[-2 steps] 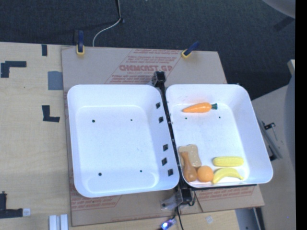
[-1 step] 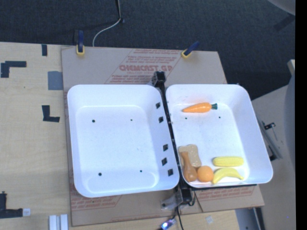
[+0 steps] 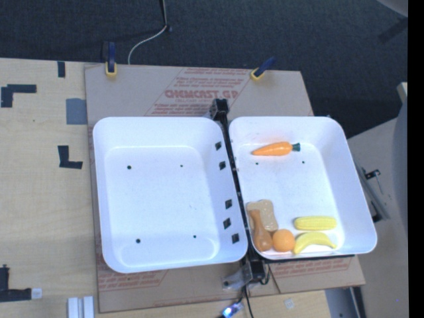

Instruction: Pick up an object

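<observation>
A carrot point(image 3: 272, 150) was seen alone near the far edge of the right bin point(image 3: 344, 144), probably the easiest pick; other toy foods point(image 3: 291, 232) were crowded at its near edge. The pincer's state could not be told.

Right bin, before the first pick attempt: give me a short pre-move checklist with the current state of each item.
1. Objects present in right bin: ok, five.
2. Carrot lies apart from the others: ok.
3. Corn cob and banana free of each other: not ok, touching or nearly so.
4. Orange free of the tan piece: not ok, it touches it.
5. Bins seated side by side on the board: ok.
</observation>
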You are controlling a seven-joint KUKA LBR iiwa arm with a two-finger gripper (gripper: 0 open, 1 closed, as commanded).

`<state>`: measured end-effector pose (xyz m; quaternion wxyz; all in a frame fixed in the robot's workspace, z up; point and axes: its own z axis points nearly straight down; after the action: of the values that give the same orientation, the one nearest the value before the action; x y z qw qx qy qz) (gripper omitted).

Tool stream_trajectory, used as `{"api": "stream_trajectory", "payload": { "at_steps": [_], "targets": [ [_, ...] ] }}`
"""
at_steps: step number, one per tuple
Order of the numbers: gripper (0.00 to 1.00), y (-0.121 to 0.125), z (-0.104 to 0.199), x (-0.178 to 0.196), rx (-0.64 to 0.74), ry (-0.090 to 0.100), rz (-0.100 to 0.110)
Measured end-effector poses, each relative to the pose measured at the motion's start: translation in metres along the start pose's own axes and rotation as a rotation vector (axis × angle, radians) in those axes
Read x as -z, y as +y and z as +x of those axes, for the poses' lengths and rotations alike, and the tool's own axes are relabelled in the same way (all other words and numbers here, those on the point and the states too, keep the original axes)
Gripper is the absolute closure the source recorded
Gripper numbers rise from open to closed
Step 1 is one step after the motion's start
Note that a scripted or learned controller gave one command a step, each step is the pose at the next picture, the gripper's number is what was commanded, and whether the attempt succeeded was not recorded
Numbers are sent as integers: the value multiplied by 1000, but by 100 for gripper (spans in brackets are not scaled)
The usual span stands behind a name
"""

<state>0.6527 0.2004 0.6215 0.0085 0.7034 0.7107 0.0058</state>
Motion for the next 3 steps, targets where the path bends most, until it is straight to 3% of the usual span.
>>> {"api": "stream_trajectory", "payload": {
  "at_steps": [3],
  "targets": [
    [100, 5, 4, 29, -1, 11, -55]
  ]
}}
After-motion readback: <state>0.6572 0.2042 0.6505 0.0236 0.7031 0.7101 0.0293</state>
